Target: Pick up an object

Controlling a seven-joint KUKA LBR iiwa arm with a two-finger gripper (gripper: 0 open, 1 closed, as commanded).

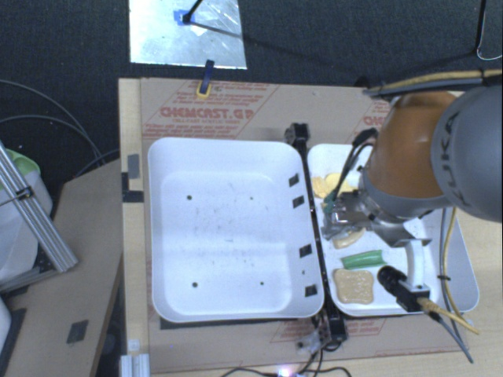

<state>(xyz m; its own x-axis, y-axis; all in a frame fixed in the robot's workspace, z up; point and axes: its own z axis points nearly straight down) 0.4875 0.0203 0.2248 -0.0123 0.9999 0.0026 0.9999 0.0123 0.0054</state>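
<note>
My gripper (339, 214) hangs low over the left part of the right white bin (468, 289), under the grey arm with its orange band (405, 151). A pale yellow object (324, 185) lies just behind the gripper. A beige piece (347, 239) sits right under it, partly hidden. In front of it lie a green cylinder (362, 258) and a tan, toast-like slab (355, 287). The arm hides the right half of this bin. I cannot make out anything held by the gripper.
The left white bin (228, 230) adjoins the right one along a wall with black clips (302, 226). Both stand on a cardboard sheet (212, 108). A shiny metal plate (189, 22) lies beyond the bench, and a yellow cable (448, 316) trails at front right.
</note>
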